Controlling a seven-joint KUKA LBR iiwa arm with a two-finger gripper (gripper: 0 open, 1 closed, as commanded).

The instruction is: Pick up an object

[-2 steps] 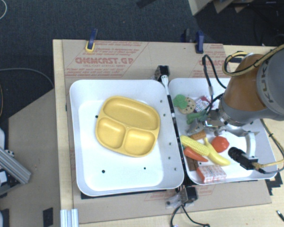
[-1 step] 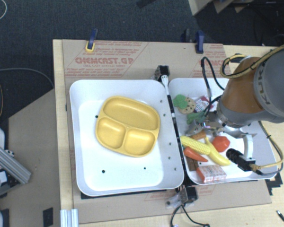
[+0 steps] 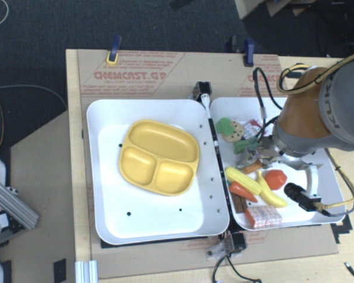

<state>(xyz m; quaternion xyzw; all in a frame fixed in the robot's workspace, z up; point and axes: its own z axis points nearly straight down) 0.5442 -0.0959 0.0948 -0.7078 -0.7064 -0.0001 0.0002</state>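
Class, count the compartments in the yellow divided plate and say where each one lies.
3. The yellow divided plate in the left bin has one long compartment across its far side, and two smaller compartments nearer the camera, one left, one right.

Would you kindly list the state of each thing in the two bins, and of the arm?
yellow divided plate: upright, compartments bare, alone in the left bin.
corn cob: lying flat in the right bin, among the other toy food.
red tomato: resting beside the corn.
green round piece: lying near the bin's far corner.
arm: lowered over the right bin.
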